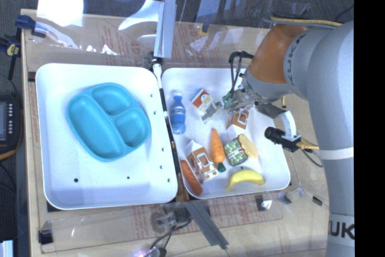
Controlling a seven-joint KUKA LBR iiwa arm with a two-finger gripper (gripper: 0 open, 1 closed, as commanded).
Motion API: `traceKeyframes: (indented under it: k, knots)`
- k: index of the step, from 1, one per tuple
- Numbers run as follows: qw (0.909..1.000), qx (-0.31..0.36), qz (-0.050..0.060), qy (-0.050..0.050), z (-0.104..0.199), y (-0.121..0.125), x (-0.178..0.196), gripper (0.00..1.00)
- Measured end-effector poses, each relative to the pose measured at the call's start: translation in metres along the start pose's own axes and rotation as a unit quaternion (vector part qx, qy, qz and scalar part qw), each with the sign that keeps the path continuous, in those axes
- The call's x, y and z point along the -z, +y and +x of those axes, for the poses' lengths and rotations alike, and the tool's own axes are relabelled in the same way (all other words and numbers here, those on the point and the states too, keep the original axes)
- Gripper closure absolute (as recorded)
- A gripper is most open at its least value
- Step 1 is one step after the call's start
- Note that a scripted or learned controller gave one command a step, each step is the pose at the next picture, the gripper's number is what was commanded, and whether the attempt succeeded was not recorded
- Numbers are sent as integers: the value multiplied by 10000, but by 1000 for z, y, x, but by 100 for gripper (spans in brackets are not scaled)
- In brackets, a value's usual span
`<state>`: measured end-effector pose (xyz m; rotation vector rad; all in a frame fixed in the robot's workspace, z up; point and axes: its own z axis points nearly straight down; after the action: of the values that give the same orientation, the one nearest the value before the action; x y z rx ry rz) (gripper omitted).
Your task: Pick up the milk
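Observation:
Three small white cartons with orange-red print lie in the right bin (274, 174), and I cannot tell which is the milk. One carton (201, 99) lies near the bin's far middle, one (239, 119) right of it under the wrist, and one (202, 165) near the front left. My gripper (224, 103) is low in the bin between the first two cartons, its tip next to the far one. The orange-banded wrist (271, 63) hides the bin's far right corner.
A blue bottle (178, 111), a carrot (216, 146), a green can (236, 152), a banana (245, 178) and a red item (189, 177) also crowd the right bin. The left bin (54, 177) holds a blue divided plate (108, 120).

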<state>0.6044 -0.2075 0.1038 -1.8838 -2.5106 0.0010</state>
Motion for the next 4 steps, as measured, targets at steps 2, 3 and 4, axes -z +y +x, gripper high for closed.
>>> traceKeyframes:
  k: [2,3,4]
  knots:
    - [9935,1140,0,-1,8,-33,2,0]
    - [10000,-87,-15,-12,-3,1,-11,0]
    - [10000,-64,-19,-14,-2,2,-1,100]
